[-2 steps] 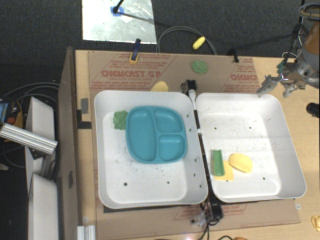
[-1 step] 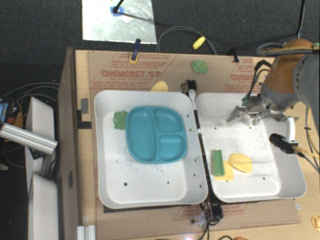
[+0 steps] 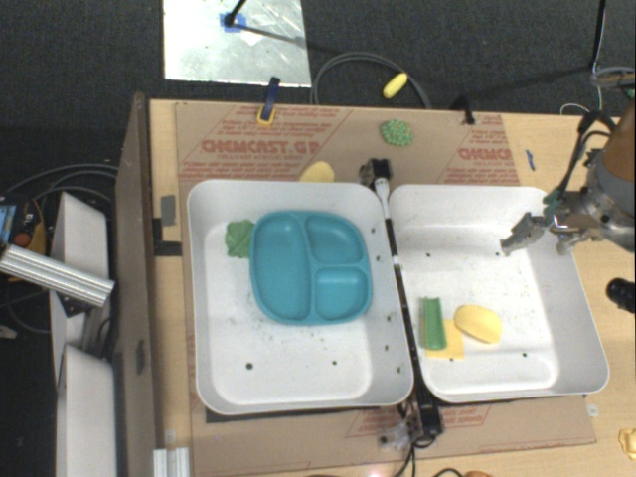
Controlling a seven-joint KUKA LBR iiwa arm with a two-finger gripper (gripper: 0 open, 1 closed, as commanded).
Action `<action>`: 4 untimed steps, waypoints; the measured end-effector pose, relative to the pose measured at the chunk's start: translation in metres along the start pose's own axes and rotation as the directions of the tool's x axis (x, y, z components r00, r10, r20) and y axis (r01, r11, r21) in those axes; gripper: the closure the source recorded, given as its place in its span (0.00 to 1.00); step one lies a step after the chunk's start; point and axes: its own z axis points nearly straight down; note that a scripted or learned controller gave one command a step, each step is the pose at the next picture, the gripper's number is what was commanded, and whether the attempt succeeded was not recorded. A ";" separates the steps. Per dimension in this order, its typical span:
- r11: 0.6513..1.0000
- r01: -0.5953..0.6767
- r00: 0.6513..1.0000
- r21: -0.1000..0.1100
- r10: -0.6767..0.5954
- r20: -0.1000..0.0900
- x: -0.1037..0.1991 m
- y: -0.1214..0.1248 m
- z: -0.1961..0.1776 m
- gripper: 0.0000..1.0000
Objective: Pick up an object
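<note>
Though reaching in over the right bin (image 3: 571,366) with the gripper (image 3: 519,237), cut off at the frame's edge; wide or narrow, cannot tell. Toward the bin's front: yellow object (image 3: 478,323) beside green block (image 3: 432,323), both partly hiding a pale yellow piece (image 3: 452,346), well apart from the gripper.
</note>
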 end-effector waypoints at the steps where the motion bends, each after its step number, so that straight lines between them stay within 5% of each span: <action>1: 1.000 0.004 1.000 0.021 -0.004 -0.008 0.054 -0.045 0.135 0.00; 2: 1.000 -0.001 1.000 -0.002 0.001 0.004 -0.009 -0.015 0.050 0.00; 3: 1.000 0.017 1.000 0.006 -0.017 -0.008 0.112 0.007 0.054 0.00; 4: 1.000 0.000 1.000 0.016 0.000 -0.003 0.078 -0.022 0.144 0.00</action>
